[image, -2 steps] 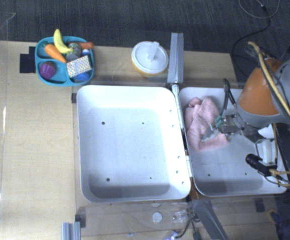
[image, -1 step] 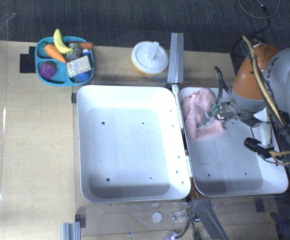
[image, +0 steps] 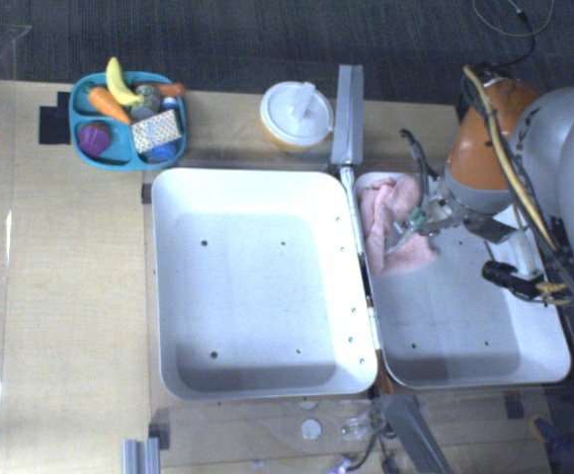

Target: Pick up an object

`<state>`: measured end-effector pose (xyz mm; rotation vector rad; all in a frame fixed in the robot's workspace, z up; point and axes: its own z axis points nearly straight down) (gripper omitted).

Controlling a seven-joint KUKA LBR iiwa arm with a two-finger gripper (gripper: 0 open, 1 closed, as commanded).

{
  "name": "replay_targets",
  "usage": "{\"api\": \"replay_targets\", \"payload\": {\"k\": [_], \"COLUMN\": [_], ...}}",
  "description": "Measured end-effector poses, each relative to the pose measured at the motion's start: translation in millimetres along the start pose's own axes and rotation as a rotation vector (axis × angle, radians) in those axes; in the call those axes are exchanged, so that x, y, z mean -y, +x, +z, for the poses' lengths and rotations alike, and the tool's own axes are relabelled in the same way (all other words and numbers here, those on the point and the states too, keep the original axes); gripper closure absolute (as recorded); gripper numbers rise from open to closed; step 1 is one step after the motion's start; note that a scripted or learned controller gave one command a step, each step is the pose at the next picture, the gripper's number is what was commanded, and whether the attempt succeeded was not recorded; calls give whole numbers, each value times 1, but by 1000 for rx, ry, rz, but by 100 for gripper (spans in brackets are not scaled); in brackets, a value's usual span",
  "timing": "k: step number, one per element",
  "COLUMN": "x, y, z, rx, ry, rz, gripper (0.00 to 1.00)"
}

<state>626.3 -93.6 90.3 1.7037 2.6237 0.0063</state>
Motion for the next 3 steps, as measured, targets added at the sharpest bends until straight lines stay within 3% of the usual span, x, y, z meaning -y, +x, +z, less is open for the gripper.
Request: {"api": "replay_targets", "payload": {"k": [1,2,3], "x": [-2,23,-30], "y": [0,-18,26], "z": [-12,0,-96], "rx": [0,-3,-6], "ry": [-4,-2,6], "rz": [-1,257,174], "gripper": [100,100,100]}}
